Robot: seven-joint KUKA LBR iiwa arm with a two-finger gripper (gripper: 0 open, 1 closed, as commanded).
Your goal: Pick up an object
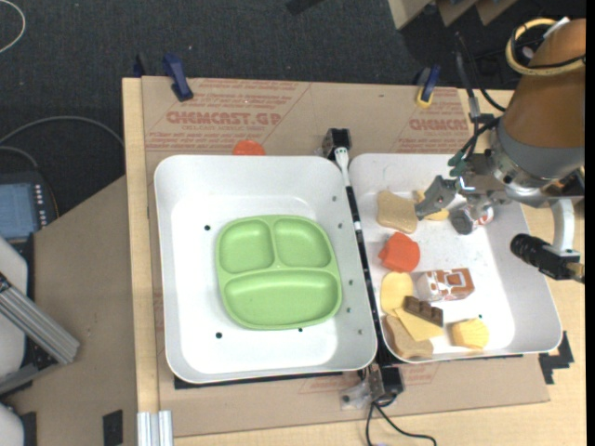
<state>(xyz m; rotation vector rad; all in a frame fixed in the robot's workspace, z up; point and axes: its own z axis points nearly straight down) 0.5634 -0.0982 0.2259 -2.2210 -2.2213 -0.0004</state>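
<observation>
Dark carpet covers the floor beyond the far edge of the bench. The bench top is brown board with red printed lettering. Two blue clamps grip its far edge. Light is even and diffuse.

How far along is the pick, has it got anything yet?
Done: the arm has brought the gripper low over the right bin, beside the tan block. In hand: nothing shows between its fingers. Left: grasp and lift. The orange piece, brown-and-white carton and yellow pieces lie in the bin; the green divided plate sits in the left bin.
</observation>
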